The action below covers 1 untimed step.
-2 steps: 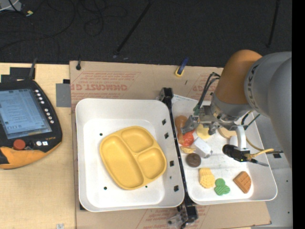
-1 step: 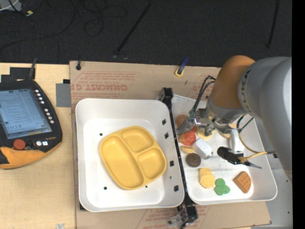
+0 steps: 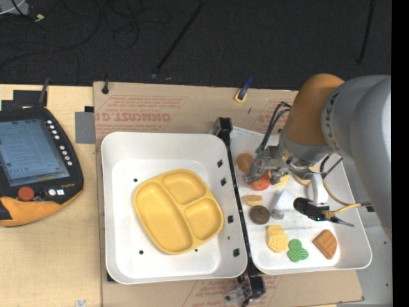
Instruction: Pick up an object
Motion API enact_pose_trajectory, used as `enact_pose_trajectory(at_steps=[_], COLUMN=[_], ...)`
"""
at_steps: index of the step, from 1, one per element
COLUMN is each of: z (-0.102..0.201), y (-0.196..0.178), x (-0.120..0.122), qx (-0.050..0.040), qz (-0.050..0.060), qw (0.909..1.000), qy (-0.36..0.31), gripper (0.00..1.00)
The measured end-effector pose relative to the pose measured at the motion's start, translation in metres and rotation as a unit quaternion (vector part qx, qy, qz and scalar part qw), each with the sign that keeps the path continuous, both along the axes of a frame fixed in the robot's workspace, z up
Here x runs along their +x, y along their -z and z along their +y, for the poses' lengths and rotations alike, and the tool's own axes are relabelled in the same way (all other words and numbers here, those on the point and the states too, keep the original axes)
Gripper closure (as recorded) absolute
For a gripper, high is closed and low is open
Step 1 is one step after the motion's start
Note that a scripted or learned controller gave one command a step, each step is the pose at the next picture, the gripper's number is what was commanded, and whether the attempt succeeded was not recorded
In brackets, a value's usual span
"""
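The right bin (image 3: 358, 251) holds several toy food pieces. My gripper (image 3: 261, 171) hangs low in the bin's upper left part, right over a red piece (image 3: 259, 184) and beside an orange-brown round piece (image 3: 245, 162). Whether it touches the red piece is hidden by the wrist. Below lie a pale yellow slice (image 3: 254, 199), a brown round piece (image 3: 259, 214), a yellow ridged piece (image 3: 276, 238), a green piece (image 3: 296, 251) and a tan waffle-like piece (image 3: 325, 244).
The left bin (image 3: 121, 152) holds a yellow divided plate (image 3: 177, 210). A black divider with clamps (image 3: 233, 197) runs between the bins. A teach pendant (image 3: 35, 165) lies on the bench at far left. The grey arm (image 3: 358, 133) covers the right bin's upper right.
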State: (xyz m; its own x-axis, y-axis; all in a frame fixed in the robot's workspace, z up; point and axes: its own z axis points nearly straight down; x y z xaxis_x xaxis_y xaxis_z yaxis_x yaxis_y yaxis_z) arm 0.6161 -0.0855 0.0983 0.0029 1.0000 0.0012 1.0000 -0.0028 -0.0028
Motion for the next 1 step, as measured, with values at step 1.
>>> enact_pose_trajectory(at_steps=[1], z=[-0.0080], y=[-0.0453], x=[0.0009], qx=[-0.0008], qz=[-0.002], qw=[1.0000], qy=[0.001], gripper=[1.00])
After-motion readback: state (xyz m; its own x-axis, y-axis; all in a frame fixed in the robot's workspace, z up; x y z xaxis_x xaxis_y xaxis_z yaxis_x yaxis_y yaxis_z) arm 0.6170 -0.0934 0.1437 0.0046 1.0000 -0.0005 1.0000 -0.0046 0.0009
